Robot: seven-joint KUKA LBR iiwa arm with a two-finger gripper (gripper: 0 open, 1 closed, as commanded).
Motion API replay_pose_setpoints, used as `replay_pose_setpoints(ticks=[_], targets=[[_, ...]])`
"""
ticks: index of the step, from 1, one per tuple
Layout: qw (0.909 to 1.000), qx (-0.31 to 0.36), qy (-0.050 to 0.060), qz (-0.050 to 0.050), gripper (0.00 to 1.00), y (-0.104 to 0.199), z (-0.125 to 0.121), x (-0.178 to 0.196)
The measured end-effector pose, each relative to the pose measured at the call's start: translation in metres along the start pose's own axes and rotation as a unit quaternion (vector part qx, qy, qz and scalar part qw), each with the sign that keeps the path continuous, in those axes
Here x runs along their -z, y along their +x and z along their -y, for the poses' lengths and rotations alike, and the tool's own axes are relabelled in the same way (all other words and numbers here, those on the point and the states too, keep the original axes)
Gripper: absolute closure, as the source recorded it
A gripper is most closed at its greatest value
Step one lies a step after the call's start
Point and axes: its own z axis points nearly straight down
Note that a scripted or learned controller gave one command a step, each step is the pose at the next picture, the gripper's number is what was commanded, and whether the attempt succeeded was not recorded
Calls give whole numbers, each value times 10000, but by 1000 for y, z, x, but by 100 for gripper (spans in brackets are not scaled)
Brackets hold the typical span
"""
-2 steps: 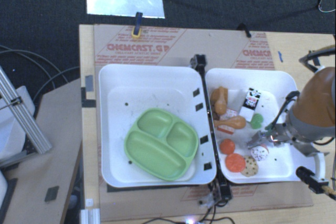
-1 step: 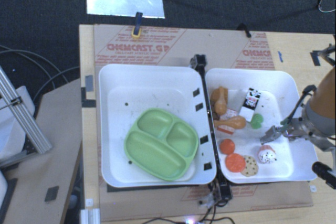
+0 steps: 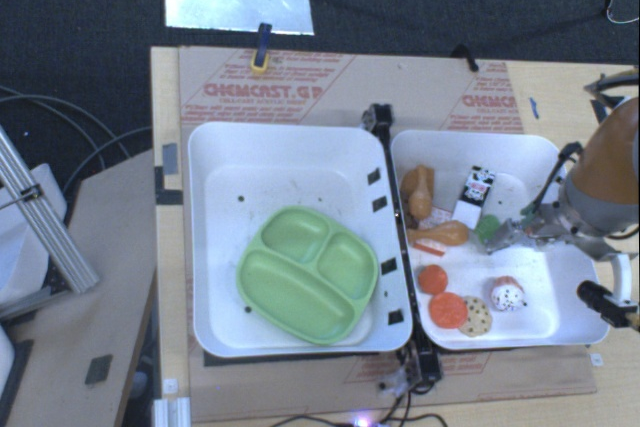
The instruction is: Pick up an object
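The gripper [image 3: 497, 240] is low in the right bin [image 3: 540, 327], touching a green object [image 3: 486, 228]. I cannot tell its state.

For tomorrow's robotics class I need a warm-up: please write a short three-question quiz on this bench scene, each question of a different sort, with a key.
1. True or false: the green divided tray lies in the right bin.
2. Multiple choice: what lies closest to the claw? A) the small green object B) the speckled cookie C) the yellow-handled tool beyond the bins
3. Fill in: the arm reaches over the ____ bin.

Key: 1 false, the tray is in the left bin; 2 A; 3 right.
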Motion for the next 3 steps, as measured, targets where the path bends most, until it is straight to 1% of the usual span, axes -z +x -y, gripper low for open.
replay_pose_setpoints(ticks=[1, 2, 3], targets=[[10000, -35, 32, -12, 0, 0, 56, 1], [10000, 5, -17, 2, 0, 1, 4, 3], [10000, 0, -4, -1, 0, 0, -14, 2]])
